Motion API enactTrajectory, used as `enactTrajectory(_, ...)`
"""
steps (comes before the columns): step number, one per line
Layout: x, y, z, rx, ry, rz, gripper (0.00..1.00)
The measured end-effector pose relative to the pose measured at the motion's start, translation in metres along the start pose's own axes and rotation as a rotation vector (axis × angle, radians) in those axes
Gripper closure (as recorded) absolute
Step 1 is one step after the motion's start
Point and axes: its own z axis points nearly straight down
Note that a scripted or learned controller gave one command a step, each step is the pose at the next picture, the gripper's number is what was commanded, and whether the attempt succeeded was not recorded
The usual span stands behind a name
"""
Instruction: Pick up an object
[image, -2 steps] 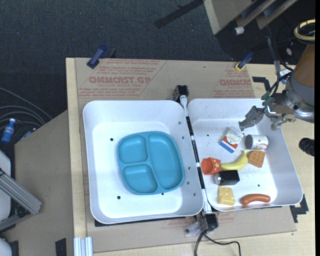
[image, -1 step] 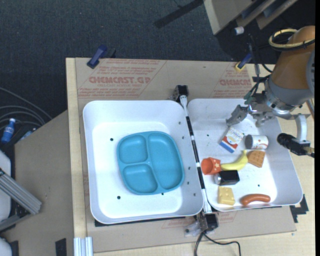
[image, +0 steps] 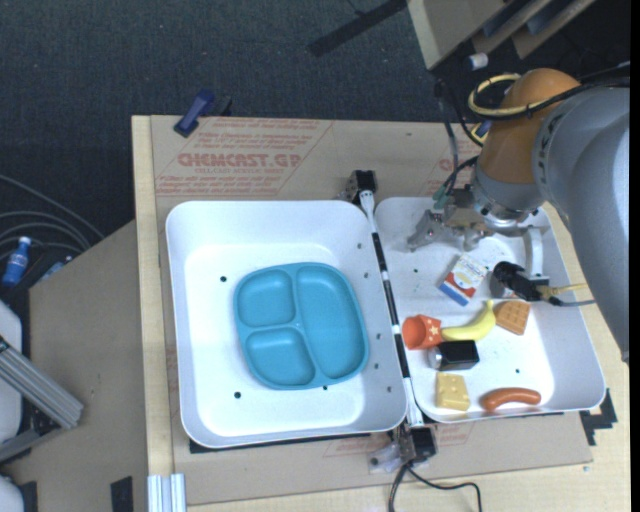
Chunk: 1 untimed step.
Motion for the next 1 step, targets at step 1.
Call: enactTrajectory(1,0.0124,-0.0837,-0.0005,0.000,0.000,0.001,0.00)
